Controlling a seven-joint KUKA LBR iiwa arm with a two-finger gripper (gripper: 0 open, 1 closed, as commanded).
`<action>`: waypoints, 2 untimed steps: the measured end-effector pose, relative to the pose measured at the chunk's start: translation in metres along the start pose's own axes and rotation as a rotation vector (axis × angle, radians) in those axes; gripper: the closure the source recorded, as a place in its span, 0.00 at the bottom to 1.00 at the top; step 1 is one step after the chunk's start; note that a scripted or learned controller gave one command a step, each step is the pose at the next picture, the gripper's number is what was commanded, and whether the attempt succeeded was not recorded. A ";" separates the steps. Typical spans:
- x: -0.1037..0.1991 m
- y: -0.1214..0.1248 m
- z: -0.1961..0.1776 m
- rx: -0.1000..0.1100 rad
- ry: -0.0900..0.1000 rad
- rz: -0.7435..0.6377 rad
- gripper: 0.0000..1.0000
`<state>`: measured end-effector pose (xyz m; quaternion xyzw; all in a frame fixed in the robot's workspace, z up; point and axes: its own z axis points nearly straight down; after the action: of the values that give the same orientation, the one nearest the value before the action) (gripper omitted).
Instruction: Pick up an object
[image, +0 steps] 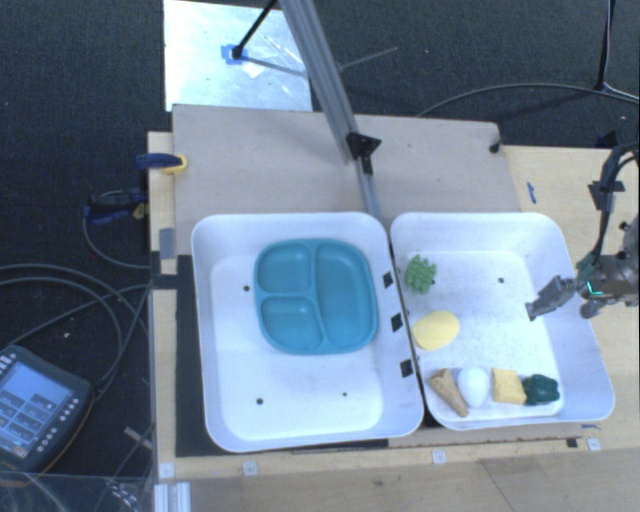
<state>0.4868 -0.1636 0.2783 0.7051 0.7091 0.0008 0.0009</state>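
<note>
The bench (300, 160) is a pale board on dark carpet, bearing two shallow white bins side by side, which gives me one zone to pick from and one to place into. The left bin (230, 400) holds only a teal divided plate (316, 296), lying flat near its upper middle. The right bin (540, 240) holds every candidate for pickup: a green spiky piece (420, 272) near the upper left corner, a yellow rounded piece (437, 330) just below it, and a row along the lower wall made up of a tan cone (449, 391), a white egg shape (473, 385), a yellow block (508, 386) and a dark green piece (541, 389), packed close together. The gripper (553, 297) sits over the bin's right side, above that row and well apart from the two left-hand pieces. I see nothing between its fingers; how far they are spread I cannot tell. I judge the pick has not begun, and the crowded row will demand a precise descent.
</note>
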 end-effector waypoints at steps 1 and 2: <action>0.000 0.000 0.000 -0.001 0.000 0.002 0.00; 0.002 0.008 0.058 0.005 0.001 0.005 0.00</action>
<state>0.4954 -0.1617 0.2206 0.7069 0.7074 -0.0008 -0.0014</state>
